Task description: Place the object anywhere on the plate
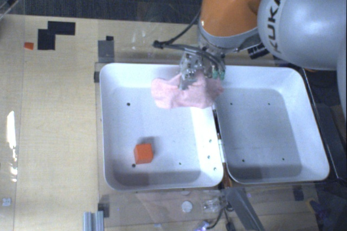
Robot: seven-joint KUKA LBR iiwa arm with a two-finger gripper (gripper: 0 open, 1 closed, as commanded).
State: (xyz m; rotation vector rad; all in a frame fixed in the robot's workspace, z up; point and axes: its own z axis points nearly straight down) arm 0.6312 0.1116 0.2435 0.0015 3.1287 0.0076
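The tool pinches a crumpled pink cloth above the left white bin; lift it clear of the bin's rim before travelling.

The big grey arm has the word KUKA on it in black letters. The letters run up its round side at a slant. I can read no other words or numbers.

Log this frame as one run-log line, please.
arm: over left bin's back right corner | gripper: at pink cloth, grasp unclear | orange block: left bin front | right bin: beside it
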